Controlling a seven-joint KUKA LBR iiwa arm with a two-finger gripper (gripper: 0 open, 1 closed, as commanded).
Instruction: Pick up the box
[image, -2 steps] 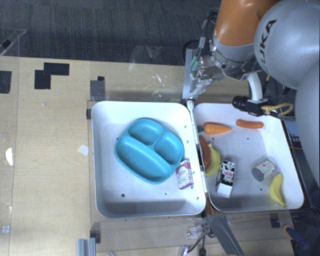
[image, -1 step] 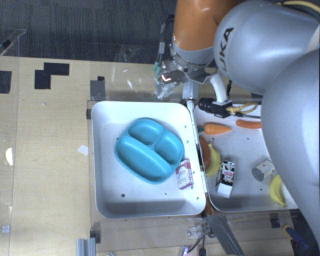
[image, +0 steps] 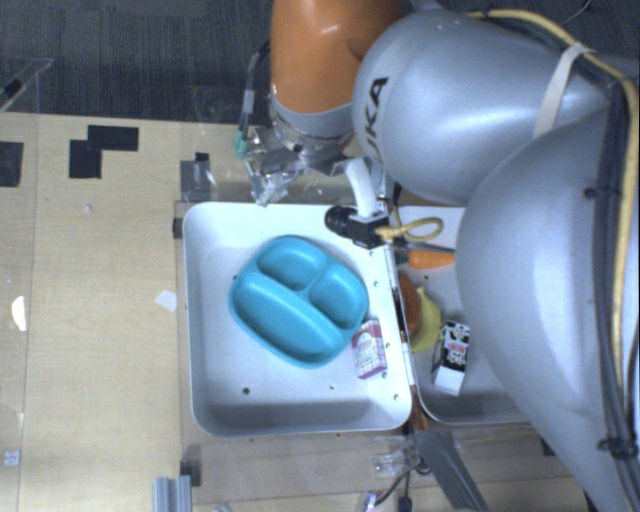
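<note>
The arm (image: 480, 130) is arching over the right bin (image: 480, 405); its gripper (image: 268, 180), aperture indeterminable, is hovering at the left bin's (image: 215, 330) far edge, the box (image: 452, 357) lying well apart.

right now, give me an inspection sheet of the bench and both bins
surface: pale wood bench with two white bins, left bin, right bin partly under the arm
job's things: small box with black and white print, in right bin
clutter: blue divided plate and small bottle in left bin; carrot, yellow-handled scissors, banana in right bin
grippers: pincer above left bin's far edge, holding nothing
cables: cable beside the wrist
surroundings: black marks on bench
</note>
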